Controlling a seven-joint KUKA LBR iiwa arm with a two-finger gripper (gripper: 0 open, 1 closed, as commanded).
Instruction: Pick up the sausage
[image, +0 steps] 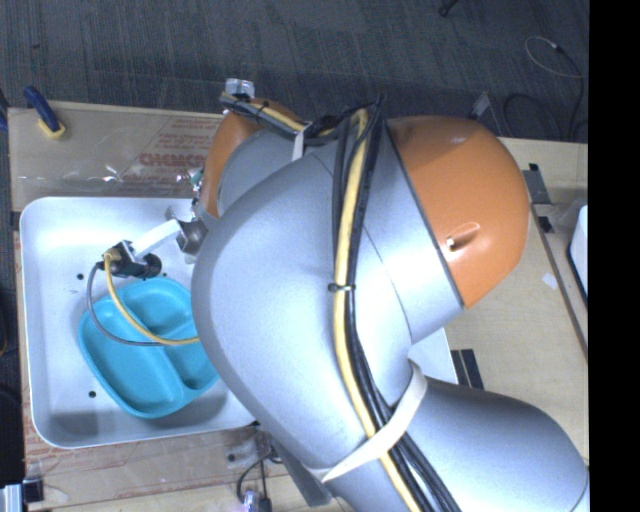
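My big grey and orange arm (400, 300) reaches across from the right and covers the right bin and the right side of the left white bin (45, 320). My gripper (190, 235) hangs low over the upper middle of the left bin, mostly tucked under the wrist. A blue dish (150, 355) with two compartments lies in the left bin, just below and to the left of the gripper. Both of its compartments look bare. What lies beneath the arm is hidden.
The left bin's floor shows white around the dish at the left and front. Behind the bin lies a brown board with red print and crinkled clear film (110, 165). A small blue and yellow tool (45, 112) rests at the far left corner.
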